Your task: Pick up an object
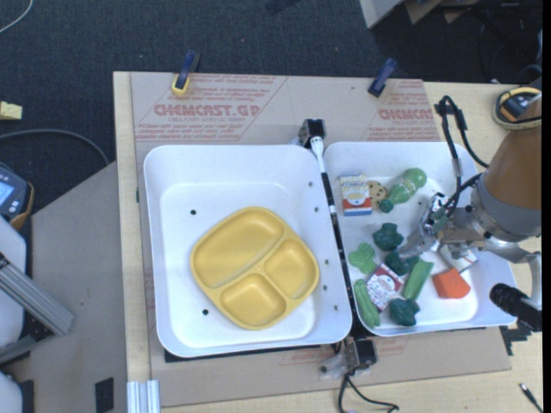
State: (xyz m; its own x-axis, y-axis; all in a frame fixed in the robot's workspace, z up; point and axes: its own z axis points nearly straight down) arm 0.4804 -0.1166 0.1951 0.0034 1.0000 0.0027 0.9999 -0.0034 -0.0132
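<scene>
Along the right bin's [482, 317] near rim, green toys [379, 295] and an orange block [451, 285] crowd together. The gripper [435, 237] hangs just above them; its opening cannot be told. Farther back, a small carton [354, 193] leaves bare floor near the far wall.

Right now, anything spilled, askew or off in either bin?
Nothing spilled or broken. The yellow divided plate sits turned at an angle in the left bin. The toy food is crowded in the right bin, pieces touching and overlapping near the gripper, which could make a clean single pick harder.
</scene>
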